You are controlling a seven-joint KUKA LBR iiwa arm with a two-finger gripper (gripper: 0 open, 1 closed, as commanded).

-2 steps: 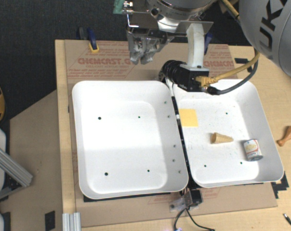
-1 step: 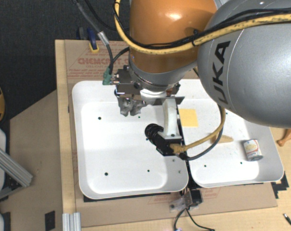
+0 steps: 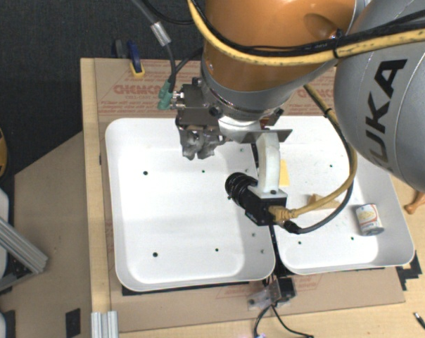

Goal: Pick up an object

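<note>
Above the left bin (image 3: pixel 128 189), near its far rim, hangs the pincer (image 3: pixel 197 146), a grey metal assembly below the arm's broad orange band (image 3: pixel 276 27); whether it is open or closed cannot be told from this angle, and nothing is seen between its parts. Grey casing (image 3: pixel 388 83) at the right carries large black letters, of which "UKA" can be read. Over the seam between the two bins sits a white bracket (image 3: pixel 270 164) with a black cylindrical fitting (image 3: pixel 251 199), from which a tan hose (image 3: pixel 332 199) and black cable loop over the right bin (image 3: pixel 325 252). A small can (image 3: pixel 368 219) with a pale, partly blue label, its print too small to read, lies on its side near the right bin's right rim, well apart from the pincer. Beneath the bins, brown cardboard (image 3: pixel 103 97) on the counter bears faded red print beginning "CHEM".
</note>
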